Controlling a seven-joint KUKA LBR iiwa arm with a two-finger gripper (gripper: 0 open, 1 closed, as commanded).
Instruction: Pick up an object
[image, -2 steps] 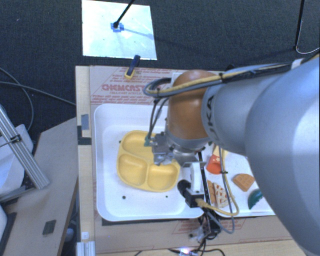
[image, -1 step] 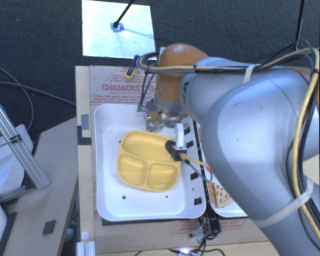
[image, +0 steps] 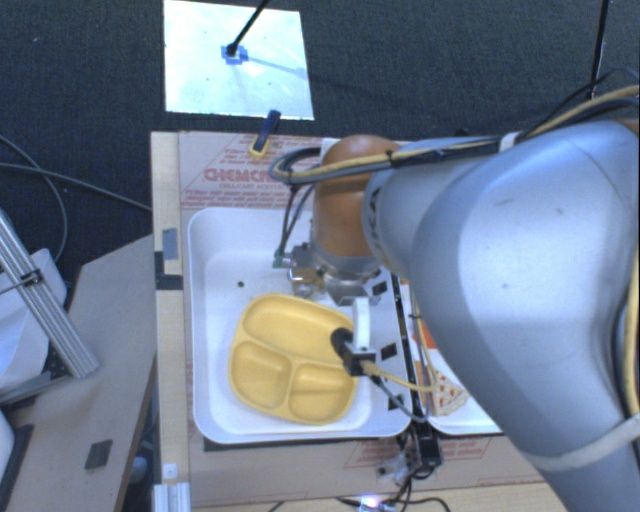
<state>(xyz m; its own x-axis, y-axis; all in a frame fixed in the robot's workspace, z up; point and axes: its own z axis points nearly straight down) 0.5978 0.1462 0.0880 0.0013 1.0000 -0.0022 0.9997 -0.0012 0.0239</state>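
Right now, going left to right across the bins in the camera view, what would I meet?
Left bin → yellow divided plate → pizza-like piece, lying in the right bin.

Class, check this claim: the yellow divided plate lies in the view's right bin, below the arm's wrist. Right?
No. The camera view shows the yellow divided plate in the view's left bin, below the arm's wrist.

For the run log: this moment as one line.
arm: over left bin | yellow divided tray: flat in left bin, partly beneath wrist | grasp: unconfirmed
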